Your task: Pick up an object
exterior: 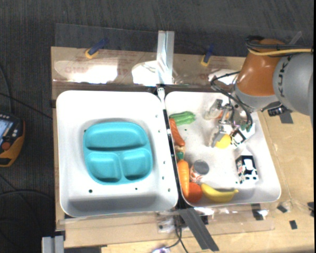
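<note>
Here, unreadable black-and-white carton point(246, 169) near gripper point(219, 124).

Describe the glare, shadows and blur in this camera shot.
Camera view: strong glare washes out the clear sheet behind the bins; the teal tray casts soft shadow in the left bin; the gripper looks slightly blurred; the edges are dim.

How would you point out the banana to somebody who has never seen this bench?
Start at the right-hand white bin, the one the grey arm reaches into, and look along its near edge. The banana lies there on its side, touching the orange carrot at its left end. It is the long curved yellow piece, larger than the small yellow object under the gripper.
</note>
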Tool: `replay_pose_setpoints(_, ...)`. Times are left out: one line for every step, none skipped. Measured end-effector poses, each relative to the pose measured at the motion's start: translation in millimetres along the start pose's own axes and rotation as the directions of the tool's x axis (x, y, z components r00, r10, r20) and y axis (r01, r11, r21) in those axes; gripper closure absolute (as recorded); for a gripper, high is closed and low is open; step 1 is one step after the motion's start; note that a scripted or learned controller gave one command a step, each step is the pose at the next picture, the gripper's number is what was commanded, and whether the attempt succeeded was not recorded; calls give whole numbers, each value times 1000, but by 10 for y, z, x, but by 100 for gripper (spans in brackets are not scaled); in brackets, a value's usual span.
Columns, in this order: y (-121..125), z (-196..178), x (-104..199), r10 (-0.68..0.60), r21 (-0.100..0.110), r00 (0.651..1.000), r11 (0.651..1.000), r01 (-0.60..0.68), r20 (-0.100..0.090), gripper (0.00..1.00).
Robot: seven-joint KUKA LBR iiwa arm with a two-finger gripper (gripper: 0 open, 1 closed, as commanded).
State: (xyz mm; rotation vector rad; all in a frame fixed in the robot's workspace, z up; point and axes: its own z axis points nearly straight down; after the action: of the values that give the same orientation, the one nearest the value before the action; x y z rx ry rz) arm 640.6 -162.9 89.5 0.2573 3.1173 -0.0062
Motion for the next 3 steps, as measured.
replay_pose_setpoints(2,-119,-16,-1,3,1000,1000,1,4,100)
replay_pose_setpoints(492,-36,519,267,-3,964,964,-267,2,100)
replay_pose_setpoints(490,-19,525,267,-2,964,964,-267,1,0)
